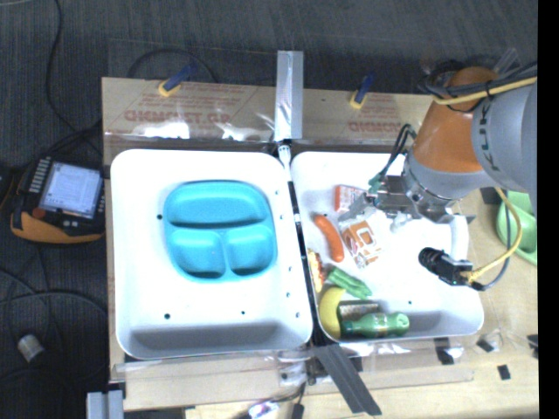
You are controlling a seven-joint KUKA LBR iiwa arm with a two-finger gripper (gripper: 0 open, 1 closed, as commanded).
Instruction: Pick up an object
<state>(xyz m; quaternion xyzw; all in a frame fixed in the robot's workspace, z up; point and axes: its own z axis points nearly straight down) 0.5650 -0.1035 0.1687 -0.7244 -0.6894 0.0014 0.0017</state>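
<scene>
The grey arm's gripper (pixel 395 201) hangs low over the right bin (pixel 454 321), its bulk covering the fingers — whether they are spread or closed cannot be told. Just beside it to the left lie an orange-and-white packet (pixel 362 241), an orange carrot-like piece (pixel 329 236) and, nearer the front wall, a green bottle (pixel 374 325) touching a yellow fruit (pixel 329 305) partly hidden by the bin's rim. A blue divided tray (pixel 218 229) sits alone in the left bin (pixel 140 321).
</scene>
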